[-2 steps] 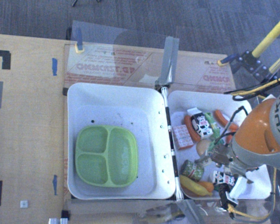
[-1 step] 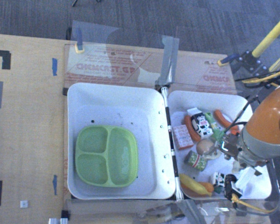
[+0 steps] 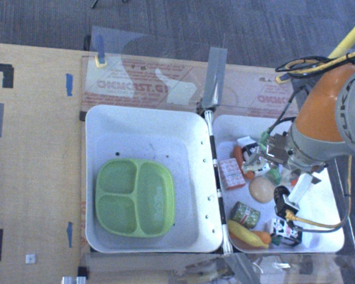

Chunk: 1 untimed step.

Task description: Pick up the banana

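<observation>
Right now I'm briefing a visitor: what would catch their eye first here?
Probably the bright green three-compartment plastic plate, lying alone in the left shallow white bin. Next, the grey arm's orange band above the cluttered right white bin, where the yellow banana lies at the front edge.

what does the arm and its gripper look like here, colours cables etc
The arm is grey with a rounded orange band above the wrist. Black cables loop over it near a yellow hose. The gripper end is a cluttered grey and white assembly with small green parts.
</observation>
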Each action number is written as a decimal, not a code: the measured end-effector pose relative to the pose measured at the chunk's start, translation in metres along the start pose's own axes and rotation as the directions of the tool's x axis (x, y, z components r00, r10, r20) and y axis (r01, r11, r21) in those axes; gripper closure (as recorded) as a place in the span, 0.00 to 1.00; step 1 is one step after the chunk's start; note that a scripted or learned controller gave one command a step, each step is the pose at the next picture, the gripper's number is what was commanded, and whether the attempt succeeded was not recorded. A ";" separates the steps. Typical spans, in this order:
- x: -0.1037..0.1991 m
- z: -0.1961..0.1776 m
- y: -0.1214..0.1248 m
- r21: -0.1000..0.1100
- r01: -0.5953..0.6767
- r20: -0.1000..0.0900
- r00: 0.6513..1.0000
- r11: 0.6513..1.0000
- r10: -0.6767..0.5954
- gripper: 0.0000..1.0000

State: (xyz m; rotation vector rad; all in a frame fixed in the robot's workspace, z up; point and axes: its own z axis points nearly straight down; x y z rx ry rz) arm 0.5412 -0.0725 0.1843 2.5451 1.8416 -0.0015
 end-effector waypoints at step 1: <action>0.000 0.000 0.000 0.000 0.000 0.000 1.000 1.000 0.000 0.00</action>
